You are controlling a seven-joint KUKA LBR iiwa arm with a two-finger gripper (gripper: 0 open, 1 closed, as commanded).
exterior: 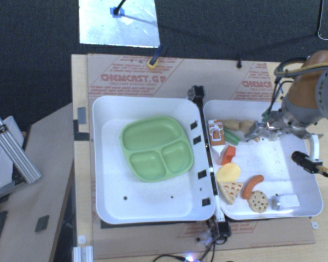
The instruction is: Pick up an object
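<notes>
Your arm [317,86] runs off the right edge; the pincer [258,131] is too blurred to read, and hides part of the tan pieces [238,125].

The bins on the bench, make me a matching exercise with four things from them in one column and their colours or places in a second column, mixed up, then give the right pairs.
Column one:
1. divided plate
2. cookie
3. sausage
4. pizza slice

Column two:
A. red-orange, just above the cookie
B. pale green, in the left bin
C. round, speckled tan, near the right bin's front edge
D. triangular, beside the divider between the bins

Pairs: 1-B, 2-C, 3-A, 4-D
</notes>
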